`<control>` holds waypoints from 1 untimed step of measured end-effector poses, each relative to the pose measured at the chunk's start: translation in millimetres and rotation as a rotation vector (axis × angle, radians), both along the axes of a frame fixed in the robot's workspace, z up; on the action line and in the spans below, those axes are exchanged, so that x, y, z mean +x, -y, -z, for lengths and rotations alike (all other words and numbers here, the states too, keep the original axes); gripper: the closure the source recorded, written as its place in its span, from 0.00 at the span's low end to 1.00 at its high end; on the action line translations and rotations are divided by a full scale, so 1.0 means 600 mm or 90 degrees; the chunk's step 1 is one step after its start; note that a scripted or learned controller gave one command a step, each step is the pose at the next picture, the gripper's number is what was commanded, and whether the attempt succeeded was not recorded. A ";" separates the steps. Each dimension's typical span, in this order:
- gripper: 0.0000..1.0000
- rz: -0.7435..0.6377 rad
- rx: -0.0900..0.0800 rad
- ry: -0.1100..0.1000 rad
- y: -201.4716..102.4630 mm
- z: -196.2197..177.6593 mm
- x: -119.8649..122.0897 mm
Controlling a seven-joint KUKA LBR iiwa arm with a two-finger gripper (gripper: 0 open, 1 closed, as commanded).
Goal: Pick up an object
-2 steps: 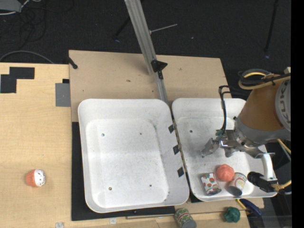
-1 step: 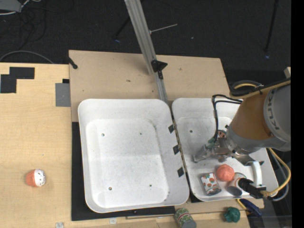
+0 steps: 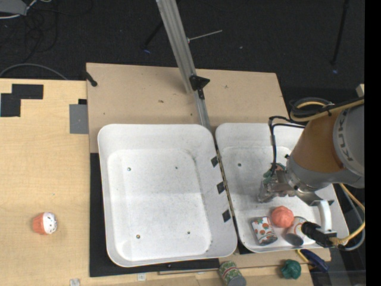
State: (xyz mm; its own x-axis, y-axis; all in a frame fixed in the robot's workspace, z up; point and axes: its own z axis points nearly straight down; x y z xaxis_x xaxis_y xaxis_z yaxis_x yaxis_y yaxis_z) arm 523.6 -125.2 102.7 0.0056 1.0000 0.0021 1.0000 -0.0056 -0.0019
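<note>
So the gripper is down inside the right bin, sitting just to the far-left of the stuff piled in that bin's near corner. Honestly can't tell what its business end is doing at this angle, it's a dark blur under the wrist, and nothing is visibly caught in it.

Candidates to grab: a pink ball, a small patterned packet just left of it, and a dark grey lump on the near side. All three are close together near the rim.

My guess is the ball is the easiest. It looks light and a bit squishy, probably foam or rubber, so it should give under a squeeze rather than skid out. Take it straight across the middle. The packet looks flat and possibly slick, harder to get under. The crowding is the real nuisance, since closing on one may nudge its neighbour.
</note>
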 end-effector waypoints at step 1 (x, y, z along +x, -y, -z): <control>1.00 0.000 -0.002 0.003 0.015 -0.098 -0.004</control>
State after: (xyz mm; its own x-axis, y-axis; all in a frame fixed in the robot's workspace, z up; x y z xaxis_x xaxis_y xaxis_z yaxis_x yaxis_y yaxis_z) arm 520.9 -134.2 161.5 0.0055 1.0000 -0.0007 1.0000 -0.0055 0.0022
